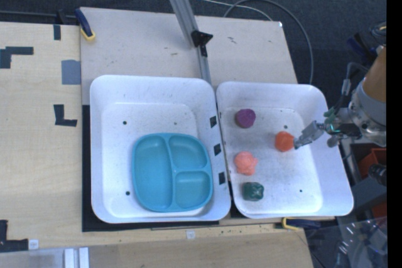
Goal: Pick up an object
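At the right wall of the right-hand bin [317,100]: gripper [306,137] slanting down and to the left into the tray, tip just beside an orange ball [284,141], close enough that touching or apart cannot be told. Cannot tell how wide the pincer stands, nor anything gripped. Ball immediately left of the tip, roundish, so no long axis to line up. Farther left, a purple lump [245,117] above, a pink-orange lump [245,163] and a dark green one [253,191] below. Beyond, in the left bin [100,135], a teal divided plate [171,171].
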